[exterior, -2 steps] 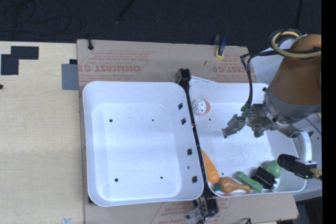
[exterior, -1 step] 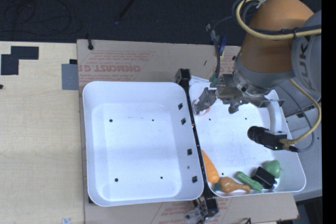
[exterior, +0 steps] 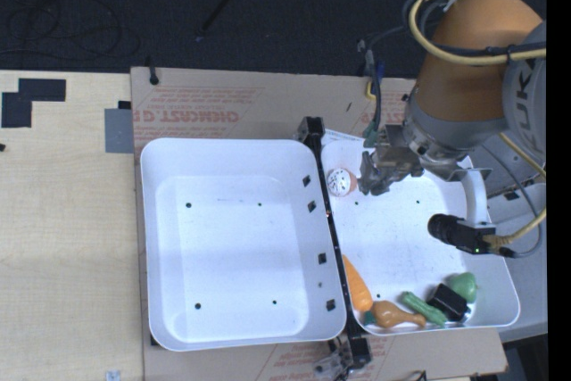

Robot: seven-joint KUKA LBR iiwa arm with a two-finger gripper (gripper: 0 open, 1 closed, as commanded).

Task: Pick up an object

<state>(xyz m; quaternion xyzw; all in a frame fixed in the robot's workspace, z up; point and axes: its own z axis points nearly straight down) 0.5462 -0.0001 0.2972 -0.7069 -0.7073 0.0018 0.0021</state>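
Pale wood bench (exterior: 62, 219), cardboard sheet (exterior: 223, 103) under white bins (exterior: 165, 161).

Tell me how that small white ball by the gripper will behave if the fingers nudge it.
The white ball looks round and small, so it would probably roll away along the right bin floor if nudged. It sits near the bin's wall, which may stop it. Round sides could slip from the gripper.

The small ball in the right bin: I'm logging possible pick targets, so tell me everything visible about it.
The small ball is round, white with dark markings and an orange-pink patch on its right side; material unclear. It rests on the right bin floor in the far-left corner, close to the divider between the bins. The claw hovers just to its right; contact cannot be judged.
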